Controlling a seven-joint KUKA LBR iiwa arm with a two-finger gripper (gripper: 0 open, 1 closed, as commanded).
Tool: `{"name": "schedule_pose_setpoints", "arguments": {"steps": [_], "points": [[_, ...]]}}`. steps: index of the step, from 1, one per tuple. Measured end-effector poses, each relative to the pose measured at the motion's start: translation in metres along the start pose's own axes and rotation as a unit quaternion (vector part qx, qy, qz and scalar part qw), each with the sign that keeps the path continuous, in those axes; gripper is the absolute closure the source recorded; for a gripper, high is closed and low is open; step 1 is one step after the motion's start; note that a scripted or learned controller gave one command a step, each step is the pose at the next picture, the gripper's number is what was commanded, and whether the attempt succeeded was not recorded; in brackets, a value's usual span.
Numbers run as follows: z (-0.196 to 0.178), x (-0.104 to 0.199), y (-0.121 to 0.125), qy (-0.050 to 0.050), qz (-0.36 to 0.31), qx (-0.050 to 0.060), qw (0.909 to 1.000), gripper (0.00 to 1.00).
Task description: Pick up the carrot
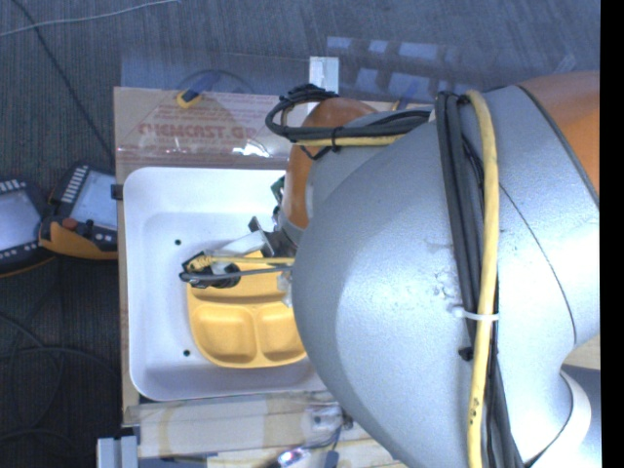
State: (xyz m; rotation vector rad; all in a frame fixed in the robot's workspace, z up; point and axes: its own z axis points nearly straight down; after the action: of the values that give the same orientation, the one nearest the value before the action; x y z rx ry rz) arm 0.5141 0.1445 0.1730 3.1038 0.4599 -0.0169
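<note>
hand: your hand (pixel 213 269) is low in the left bin (pixel 156 359), right at the top edge of the yellow tray (pixel 239 334). Released or clenched? I honestly can't tell, the tip is just a dark tangle from up here.

carrot: can't pin it down. My guess is it's either right under the hand or tucked behind the arm (pixel 409 291), which covers most of the right side.

don't get fooled: the orange patch (pixel 298 183) just above the tray looks like part of the arm, not the veg.

doing it well: I'd make sure you're centred on the carrot and not on the tray rim before you squeeze. A grab on the rim would likely drag the whole tray up with you. Come straight down, close across the narrow way, then lift slowly and check that something orange actually comes with you.

tray: it has divided pockets, so a carrot could roll against a divider. Watch for that.

writing: there's reddish print on the brown board (pixel 185 130) behind the bin, too smeared for me to read properly.

other bits: a pendant (pixel 83 208) with a screen lies on the floor left of the table, no text legible.
</note>
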Motion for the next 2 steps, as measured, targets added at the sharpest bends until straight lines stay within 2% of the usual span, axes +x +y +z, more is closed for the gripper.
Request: {"name": "schedule_pose_setpoints", "arguments": {"steps": [1, 2], "points": [[-0.055, -0.026, 0.088, 0.001, -0.058, -0.001, 0.9983, 1.0], [-0.127, 0.03, 0.119, 0.001, -0.16, -0.001, 0.9871, 1.0]]}}
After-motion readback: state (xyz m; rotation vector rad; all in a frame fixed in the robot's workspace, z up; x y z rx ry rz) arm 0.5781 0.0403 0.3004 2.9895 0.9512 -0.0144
